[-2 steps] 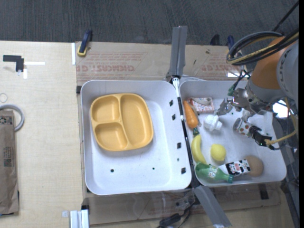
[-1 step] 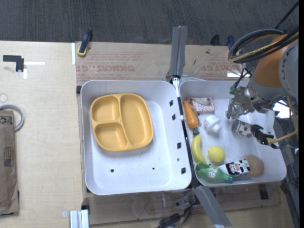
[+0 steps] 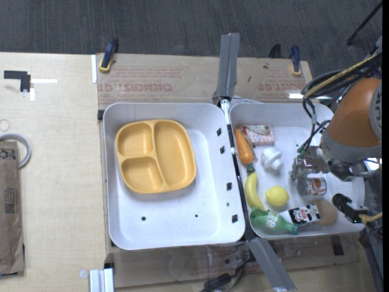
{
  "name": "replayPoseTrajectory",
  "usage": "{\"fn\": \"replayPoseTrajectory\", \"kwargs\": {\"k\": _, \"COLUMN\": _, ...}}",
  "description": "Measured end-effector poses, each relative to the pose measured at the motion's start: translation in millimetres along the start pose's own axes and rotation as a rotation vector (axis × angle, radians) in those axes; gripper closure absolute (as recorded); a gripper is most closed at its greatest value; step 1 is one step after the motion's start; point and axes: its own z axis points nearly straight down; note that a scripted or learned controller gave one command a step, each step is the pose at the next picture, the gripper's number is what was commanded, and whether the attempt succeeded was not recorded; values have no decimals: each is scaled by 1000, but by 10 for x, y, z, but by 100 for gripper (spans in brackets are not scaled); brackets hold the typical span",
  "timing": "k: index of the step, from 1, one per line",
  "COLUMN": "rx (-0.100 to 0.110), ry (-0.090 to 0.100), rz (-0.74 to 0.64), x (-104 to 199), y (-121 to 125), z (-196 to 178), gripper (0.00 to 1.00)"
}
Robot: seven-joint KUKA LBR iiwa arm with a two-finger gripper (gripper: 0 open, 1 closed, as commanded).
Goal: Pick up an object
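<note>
Camera view, two bins (image 3: 121,224), one yellow tray (image 3: 156,156), one banana (image 3: 252,190), tool (image 3: 302,170) state unclear

Small can (image 3: 314,186) with red label lies in the right bin (image 3: 285,109), beside a lemon (image 3: 277,196).

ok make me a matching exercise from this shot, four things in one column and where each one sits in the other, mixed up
Things:
1. yellow divided plate
2. carrot
3. lemon
4. green bottle

Places:
A. near the front edge of the right bin, lying on its side
B. in the left bin
C. by the divider in the right bin, just above the banana
D. middle of the right bin, to the right of the banana

Pairs: 1-B, 2-C, 3-D, 4-A
</note>
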Motion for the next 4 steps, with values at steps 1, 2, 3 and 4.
{"fn": "replayPoseTrajectory", "kwargs": {"k": 1, "rx": -3, "ry": -1, "rz": -230, "x": -331, "y": -35, "z": -873, "gripper": 100}}
{"fn": "replayPoseTrajectory", "kwargs": {"k": 2, "rx": 0, "ry": 0, "rz": -286, "x": 64, "y": -371, "z": 1, "gripper": 100}}
{"fn": "replayPoseTrajectory", "kwargs": {"k": 3, "rx": -3, "ry": -2, "rz": -424, "x": 525, "y": 533, "z": -355, "gripper": 100}}
{"fn": "replayPoseTrajectory", "kwargs": {"k": 4, "rx": -1, "ry": -1, "rz": -454, "x": 520, "y": 120, "z": 0, "gripper": 100}}
